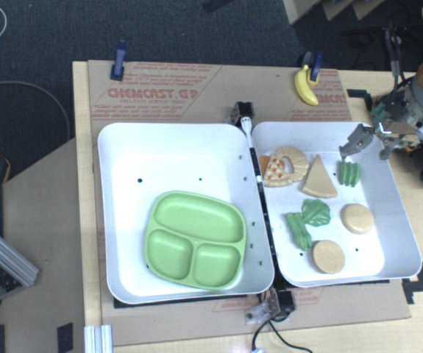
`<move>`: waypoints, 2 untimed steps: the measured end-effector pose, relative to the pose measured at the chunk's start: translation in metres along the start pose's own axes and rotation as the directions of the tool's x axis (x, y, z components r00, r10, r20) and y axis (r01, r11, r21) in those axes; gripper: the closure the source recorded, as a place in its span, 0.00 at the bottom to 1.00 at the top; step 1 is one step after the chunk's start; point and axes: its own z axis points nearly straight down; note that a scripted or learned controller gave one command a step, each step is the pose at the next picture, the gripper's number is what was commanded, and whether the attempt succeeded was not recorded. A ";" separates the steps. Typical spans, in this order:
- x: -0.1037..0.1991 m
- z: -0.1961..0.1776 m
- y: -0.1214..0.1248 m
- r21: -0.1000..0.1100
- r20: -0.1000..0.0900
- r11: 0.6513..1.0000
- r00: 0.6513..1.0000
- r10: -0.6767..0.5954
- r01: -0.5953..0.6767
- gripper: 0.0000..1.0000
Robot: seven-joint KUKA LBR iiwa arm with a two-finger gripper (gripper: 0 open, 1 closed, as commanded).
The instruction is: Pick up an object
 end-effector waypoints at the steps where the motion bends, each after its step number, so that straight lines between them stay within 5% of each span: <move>1: 0.011 0.055 -0.064 0.008 -0.003 1.000 1.000 0.002 -0.002 0.00; 2: 0.037 0.157 -0.079 0.005 -0.003 1.000 1.000 0.000 0.000 0.00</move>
